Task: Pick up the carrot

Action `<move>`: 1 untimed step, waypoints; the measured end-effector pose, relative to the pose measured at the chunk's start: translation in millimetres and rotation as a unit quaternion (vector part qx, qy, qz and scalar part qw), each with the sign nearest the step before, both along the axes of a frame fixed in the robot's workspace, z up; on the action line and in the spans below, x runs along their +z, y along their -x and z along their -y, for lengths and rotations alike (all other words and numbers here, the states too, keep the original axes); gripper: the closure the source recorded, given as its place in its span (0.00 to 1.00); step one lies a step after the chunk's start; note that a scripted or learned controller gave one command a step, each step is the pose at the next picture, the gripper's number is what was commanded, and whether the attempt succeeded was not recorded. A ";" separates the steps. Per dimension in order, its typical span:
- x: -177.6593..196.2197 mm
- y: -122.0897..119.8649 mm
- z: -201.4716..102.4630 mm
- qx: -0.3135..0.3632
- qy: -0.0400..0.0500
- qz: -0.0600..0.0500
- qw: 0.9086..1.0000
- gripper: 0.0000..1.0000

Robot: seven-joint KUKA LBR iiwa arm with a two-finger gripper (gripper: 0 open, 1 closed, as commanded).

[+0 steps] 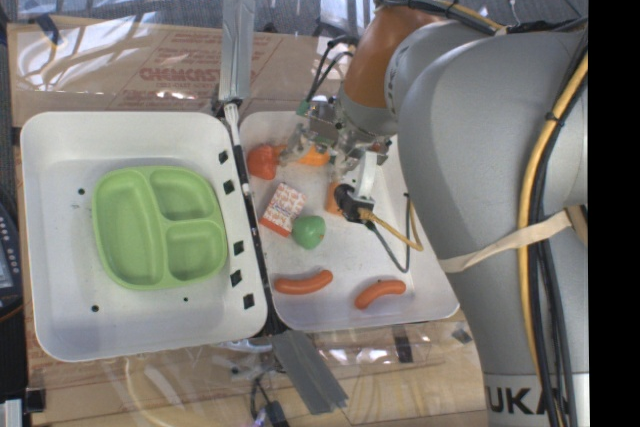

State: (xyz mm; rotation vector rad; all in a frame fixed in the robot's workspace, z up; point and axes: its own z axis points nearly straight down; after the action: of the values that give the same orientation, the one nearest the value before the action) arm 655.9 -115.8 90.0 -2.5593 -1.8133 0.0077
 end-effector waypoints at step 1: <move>8.2 -0.1 -1.2 0.004 0.000 -0.003 1.000 1.00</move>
State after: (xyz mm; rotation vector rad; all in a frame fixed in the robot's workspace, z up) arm 656.0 -114.6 98.2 -2.5497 -1.8208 0.0139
